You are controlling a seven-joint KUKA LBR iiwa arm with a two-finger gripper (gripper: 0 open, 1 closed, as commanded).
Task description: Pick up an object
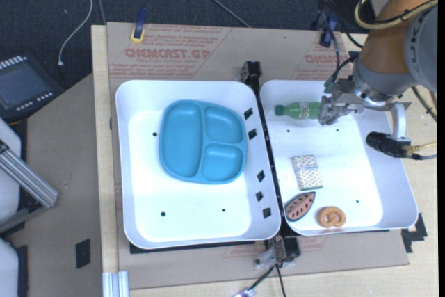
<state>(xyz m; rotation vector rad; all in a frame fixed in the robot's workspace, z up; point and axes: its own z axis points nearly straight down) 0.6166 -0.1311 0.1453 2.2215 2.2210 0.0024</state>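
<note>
The gripper (329, 112) hangs at the right bin's (379, 184) far edge, right at the base of a green bottle (297, 109) lying on its side there; whether it grips the bottle, I cannot tell. A patterned packet (306, 172) lies mid-bin; a leaf-shaped piece (300, 206) and a pretzel (332, 217) lie by the near edge; a blue divided plate (203, 141) fills the left bin (139, 170).

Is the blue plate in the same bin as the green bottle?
No, the blue plate lies in the left bin; the green bottle is in the right bin.
</note>
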